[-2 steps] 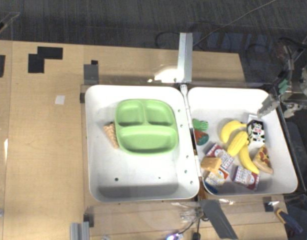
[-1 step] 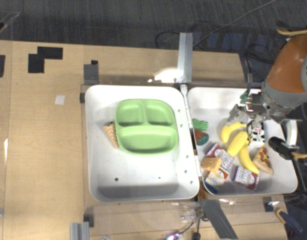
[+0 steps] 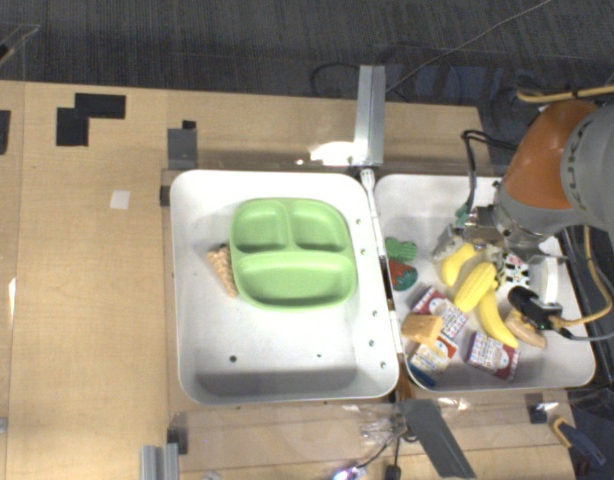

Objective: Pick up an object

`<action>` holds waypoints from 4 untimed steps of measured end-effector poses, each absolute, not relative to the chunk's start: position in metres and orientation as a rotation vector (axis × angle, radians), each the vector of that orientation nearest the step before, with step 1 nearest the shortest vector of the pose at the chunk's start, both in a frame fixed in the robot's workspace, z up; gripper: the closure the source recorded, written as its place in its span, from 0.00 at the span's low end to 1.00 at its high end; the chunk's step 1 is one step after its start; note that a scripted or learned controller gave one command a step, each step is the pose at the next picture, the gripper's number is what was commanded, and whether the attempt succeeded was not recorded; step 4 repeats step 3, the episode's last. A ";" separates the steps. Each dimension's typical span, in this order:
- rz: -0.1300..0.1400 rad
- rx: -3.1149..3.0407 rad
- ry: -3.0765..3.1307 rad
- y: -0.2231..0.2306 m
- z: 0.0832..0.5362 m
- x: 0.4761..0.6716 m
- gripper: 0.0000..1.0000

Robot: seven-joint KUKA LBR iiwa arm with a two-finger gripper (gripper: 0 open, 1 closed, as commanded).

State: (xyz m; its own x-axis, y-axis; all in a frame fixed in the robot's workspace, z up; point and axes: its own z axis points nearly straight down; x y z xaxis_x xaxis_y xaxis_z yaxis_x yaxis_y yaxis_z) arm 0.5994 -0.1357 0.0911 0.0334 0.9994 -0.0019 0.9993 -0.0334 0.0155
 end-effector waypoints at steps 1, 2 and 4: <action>0.025 2.244 2.176 -0.133 0.104 0.602 1.00; 0.006 2.169 2.267 -0.102 0.138 0.617 1.00; 0.005 2.321 2.112 -0.074 0.186 0.661 1.00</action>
